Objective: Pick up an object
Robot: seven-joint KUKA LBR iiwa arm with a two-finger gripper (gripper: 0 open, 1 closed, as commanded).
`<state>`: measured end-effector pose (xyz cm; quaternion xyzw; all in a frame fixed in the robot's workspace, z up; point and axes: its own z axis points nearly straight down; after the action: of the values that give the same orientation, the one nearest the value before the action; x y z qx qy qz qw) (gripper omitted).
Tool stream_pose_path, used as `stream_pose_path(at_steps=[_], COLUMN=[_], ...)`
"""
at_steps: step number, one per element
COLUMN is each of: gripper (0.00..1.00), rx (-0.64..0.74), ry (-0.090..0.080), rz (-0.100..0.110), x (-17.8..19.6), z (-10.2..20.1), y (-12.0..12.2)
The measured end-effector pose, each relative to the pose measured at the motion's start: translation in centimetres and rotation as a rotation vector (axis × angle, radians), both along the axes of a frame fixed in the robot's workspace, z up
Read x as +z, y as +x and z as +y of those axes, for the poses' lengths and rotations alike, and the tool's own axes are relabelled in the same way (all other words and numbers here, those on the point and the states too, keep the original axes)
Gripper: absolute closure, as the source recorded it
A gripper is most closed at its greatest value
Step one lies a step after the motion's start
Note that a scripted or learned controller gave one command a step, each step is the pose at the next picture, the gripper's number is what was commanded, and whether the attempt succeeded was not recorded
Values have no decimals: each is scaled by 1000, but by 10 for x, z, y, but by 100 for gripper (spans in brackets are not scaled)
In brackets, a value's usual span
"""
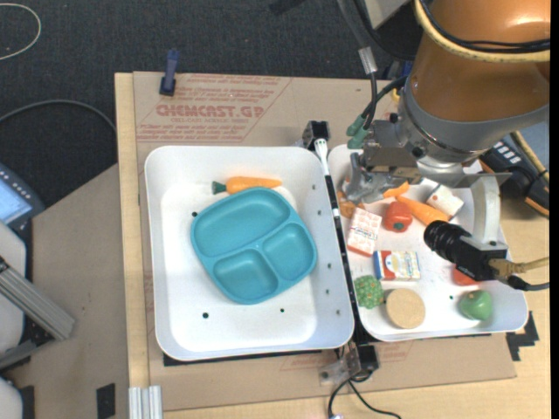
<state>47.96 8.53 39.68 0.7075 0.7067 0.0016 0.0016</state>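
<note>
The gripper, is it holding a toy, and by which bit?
Cannot tell. The gripper is low in the right bin, beside an orange carrot, but any hold is unclear.

left bin (pixel 166 234): teal plate (pixel 253 244), carrot (pixel 249 183) | right bin (pixel 437 332): tool (pixel 371 186) over far-left corner

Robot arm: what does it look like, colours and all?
The arm is thick and round, grey with a glossy orange band. Thin dark cables run down its side to a small claw of bare grey metal.
</note>
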Motion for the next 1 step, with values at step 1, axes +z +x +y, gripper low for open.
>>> stream_pose_path(at_steps=[1], gripper=[100], rx=[-6], ry=[-2], rz=[-2], x=[27], z=[-70], y=[0])
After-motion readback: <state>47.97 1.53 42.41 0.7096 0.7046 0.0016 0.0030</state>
